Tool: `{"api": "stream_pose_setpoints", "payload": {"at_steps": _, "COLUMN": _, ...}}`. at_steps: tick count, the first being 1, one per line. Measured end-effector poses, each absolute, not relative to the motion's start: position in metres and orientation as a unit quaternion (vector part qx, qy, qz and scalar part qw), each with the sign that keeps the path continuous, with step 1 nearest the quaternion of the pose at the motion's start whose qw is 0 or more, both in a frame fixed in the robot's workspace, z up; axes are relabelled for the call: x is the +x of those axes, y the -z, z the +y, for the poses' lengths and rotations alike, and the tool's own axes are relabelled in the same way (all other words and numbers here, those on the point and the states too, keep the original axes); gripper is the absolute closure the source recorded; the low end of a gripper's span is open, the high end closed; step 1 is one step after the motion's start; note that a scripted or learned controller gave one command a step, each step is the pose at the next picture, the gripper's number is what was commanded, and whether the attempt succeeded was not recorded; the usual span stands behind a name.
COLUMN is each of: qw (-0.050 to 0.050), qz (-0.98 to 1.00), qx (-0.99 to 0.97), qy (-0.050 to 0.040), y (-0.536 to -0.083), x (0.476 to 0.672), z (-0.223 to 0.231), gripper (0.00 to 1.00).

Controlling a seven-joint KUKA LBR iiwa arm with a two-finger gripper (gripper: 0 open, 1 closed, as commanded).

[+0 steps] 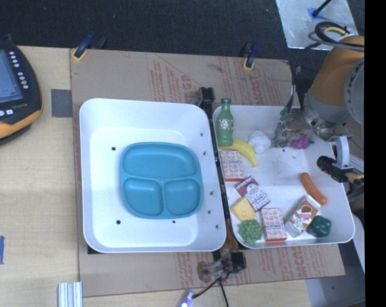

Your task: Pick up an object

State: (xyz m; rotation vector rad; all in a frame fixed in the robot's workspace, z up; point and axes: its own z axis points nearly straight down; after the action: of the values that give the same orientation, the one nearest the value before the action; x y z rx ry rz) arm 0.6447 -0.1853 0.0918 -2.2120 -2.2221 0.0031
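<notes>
Camera view is showing my gripper [285, 135] hanging low over the far part of the right bin [344, 238], and I cannot tell its state from here. I am judging the purple object [299, 143] as my nearest target: it is lying just beside the gripper at about four o'clock, too small for me to read a long axis. The banana [244, 150] is lying further away at about eight o'clock, with its long axis running from ten to four. The left bin [93, 171] is holding a blue tray [160, 178].
</notes>
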Motion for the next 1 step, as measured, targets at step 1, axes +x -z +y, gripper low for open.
{"api": "stream_pose_setpoints", "payload": {"at_steps": 1, "qw": 0.001, "qz": -0.708, "qx": -0.706, "qy": -0.0006, "y": -0.0921, "x": 0.6439, "z": -0.1967, "gripper": 0.00}}
